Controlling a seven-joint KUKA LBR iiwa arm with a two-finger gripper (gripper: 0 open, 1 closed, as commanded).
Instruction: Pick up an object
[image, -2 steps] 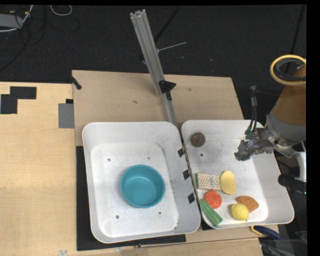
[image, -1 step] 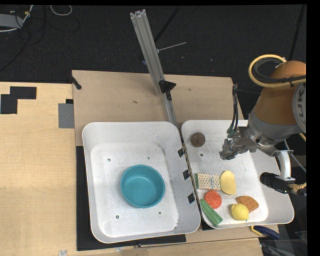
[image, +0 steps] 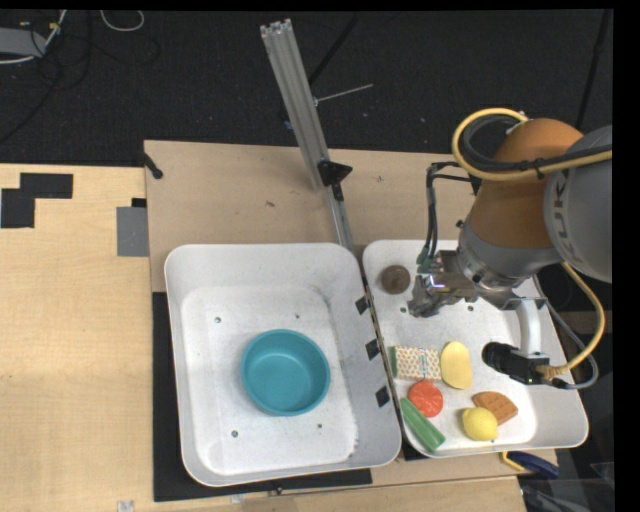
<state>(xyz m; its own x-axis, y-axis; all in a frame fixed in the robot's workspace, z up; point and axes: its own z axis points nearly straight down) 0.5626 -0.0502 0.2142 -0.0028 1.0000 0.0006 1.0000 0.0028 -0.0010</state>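
From the camera view, the left bin (image: 200, 290) holds a teal bowl (image: 286, 372) alone. The right bin (image: 560, 425) carries the small things: a brown round piece (image: 394, 279) at its far left corner, and along the near side a patterned cracker-like block (image: 417, 362), a pale yellow piece (image: 456, 365), a red tomato-like piece (image: 426, 398), a green pod (image: 423, 426), a yellow lemon (image: 480, 424) and a brown bread-like piece (image: 496, 405). The gripper (image: 428, 300) hangs low over the far part of the right bin; whether its jaws are wide or narrow I cannot tell, and nothing shows between them. The brown round piece lies just left and slightly far of the jaws, the closest candidate; the clustered things sit nearer the camera, well apart from them. With only one arm, a short shift left looks the likeliest next move.
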